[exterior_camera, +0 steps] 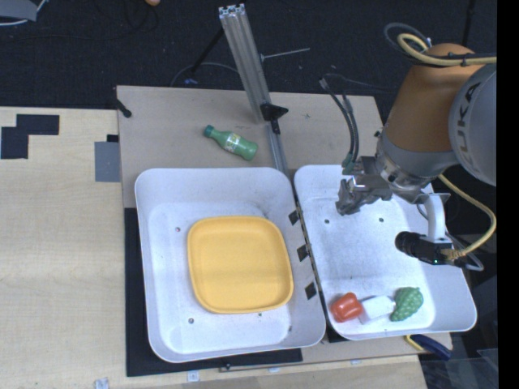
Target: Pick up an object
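- Near edge of right bin (462,318): 3 things in a row along the front wall, w/ pepper (346,306) left, white block (376,308) mid, green grapes (407,303) right. Block touches pepper and grapes. Grapes sit just inside the near-right corner, little room to the wall.
- Left bin (154,217): yellow plate (240,263) lies flat, approx centre, white floor showing on all 4 sides; widest gap at the far side.
- Black clips (302,252) along the seam where the 2 bins meet.
- Right bin mid floor is bare white betw. the row of things and the hand, so open room there.
- Hand (349,205) hangs over the far-left part of the right bin, near the seam, well apart from pepper, block, grapes. Nothing seen in it; can't tell how far its fingers are spread.
- Black camera unit (422,246) w/ small green light sits over the bin's right rim.
- Arm (442,112) comes in from the right; grey link shows letters "UK", rest cut off.
- Desk (340,128) beyond the bins: green bottle (231,142) on its side, label not readable. Alu rail (251,63) slants up past it.
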Robot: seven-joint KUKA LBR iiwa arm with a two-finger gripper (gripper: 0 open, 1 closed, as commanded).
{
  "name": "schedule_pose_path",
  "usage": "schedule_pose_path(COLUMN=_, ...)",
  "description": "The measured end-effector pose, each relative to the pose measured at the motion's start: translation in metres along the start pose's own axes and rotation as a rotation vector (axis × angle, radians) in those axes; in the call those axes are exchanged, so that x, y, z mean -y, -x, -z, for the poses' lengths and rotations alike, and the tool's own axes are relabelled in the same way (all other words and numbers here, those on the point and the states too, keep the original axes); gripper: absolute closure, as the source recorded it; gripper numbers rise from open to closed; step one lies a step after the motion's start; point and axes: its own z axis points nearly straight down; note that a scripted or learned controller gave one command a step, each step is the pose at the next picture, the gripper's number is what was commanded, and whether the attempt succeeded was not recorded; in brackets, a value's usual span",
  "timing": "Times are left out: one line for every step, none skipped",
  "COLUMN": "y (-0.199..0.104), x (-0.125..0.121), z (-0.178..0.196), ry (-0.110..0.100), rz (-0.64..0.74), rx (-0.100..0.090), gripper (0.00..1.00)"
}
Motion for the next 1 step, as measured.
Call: schedule_pose_path(y=-0.0469, x=-0.0217, z=0.0054, ry=0.002, rz=0.0, rx=0.001, gripper=1.0)
